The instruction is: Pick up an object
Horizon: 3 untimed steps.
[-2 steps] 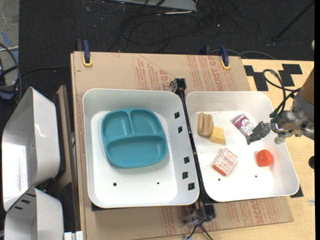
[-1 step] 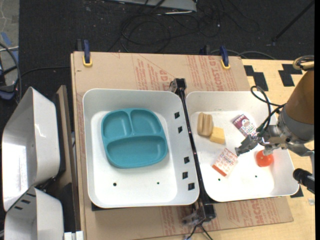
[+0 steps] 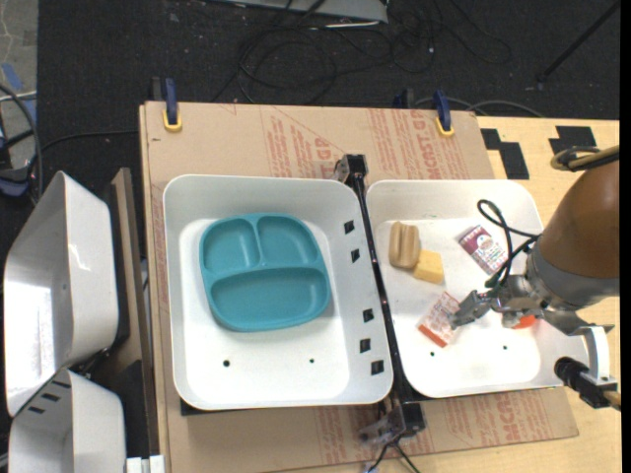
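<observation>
- While the hand (image 3: 471, 306) hovered at the red-and-white packet (image 3: 440, 319) in the right bin (image 3: 473, 372), its opening couldn't be told.
- Seemingly mid-approach; next, a firm closing and lift.

- 2 white bins sit side by side on a cardboard-covered tabletop (image 3: 296, 131): the left bin (image 3: 187, 264) and the right bin (image 3: 513, 363), edges touching.
- A teal tray (image 3: 264, 272) with 3 compartments lies flat in the left bin, toward its upper left.
- 2 clamps, 1 at the far left (image 3: 172, 106) and 1 at the far right (image 3: 442, 114), grip the tabletop's far edge.
- Black cables (image 3: 286, 47) trail across the dark floor beyond.
- More white bins (image 3: 59, 274) stand at the left, off the tabletop.
</observation>
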Tool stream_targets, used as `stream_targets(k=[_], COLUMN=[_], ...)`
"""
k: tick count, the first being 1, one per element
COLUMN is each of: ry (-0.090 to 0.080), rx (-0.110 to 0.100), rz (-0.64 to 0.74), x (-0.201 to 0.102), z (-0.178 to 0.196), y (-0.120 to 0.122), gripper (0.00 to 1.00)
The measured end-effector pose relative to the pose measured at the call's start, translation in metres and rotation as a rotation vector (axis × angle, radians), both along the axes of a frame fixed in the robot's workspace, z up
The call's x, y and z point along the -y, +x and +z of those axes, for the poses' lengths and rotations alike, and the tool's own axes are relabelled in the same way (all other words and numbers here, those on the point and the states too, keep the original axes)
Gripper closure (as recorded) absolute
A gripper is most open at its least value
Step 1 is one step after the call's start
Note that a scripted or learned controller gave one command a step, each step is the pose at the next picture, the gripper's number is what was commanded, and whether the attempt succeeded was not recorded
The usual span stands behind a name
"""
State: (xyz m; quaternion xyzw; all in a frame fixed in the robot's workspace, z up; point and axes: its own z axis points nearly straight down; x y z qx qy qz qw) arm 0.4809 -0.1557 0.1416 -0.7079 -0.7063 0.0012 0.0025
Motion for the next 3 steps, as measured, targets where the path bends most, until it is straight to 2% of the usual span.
stream_targets(k=[1, 2, 3], ry=[0.003, 0.001, -0.004], rx=[0.005, 0.013, 0.010], rz=[0.000, 0.001, 0.006], x=[-0.001, -0.001, 0.000], z=[-0.049, -0.035, 0.016], y=[0.001, 0.004, 0.015], gripper=[0.00, 1.00, 1.00])
